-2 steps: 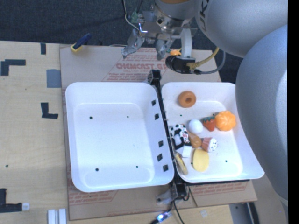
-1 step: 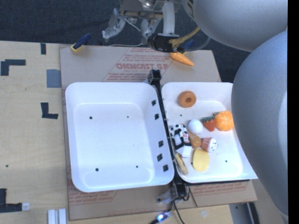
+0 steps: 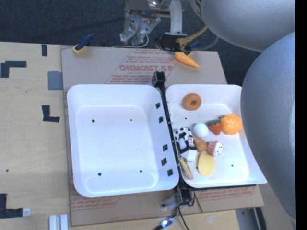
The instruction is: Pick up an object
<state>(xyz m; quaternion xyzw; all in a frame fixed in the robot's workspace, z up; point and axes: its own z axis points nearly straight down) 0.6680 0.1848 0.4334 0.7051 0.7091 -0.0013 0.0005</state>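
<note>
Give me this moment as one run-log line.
gripper: raised beyond bins, holding nothing | orange, donut, other toys: right bin | carrot: on cardboard outside bins | pick: not started

You can see two white bins (image 3: 76,104) side by side on a brown board (image 3: 139,68). A toy carrot (image 3: 186,59) lies on that board. A blue and yellow clip (image 3: 82,43) sits at its corner.

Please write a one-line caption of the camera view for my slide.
Gripper above the bench; toys such as a donut and orange in the right bin.
</note>
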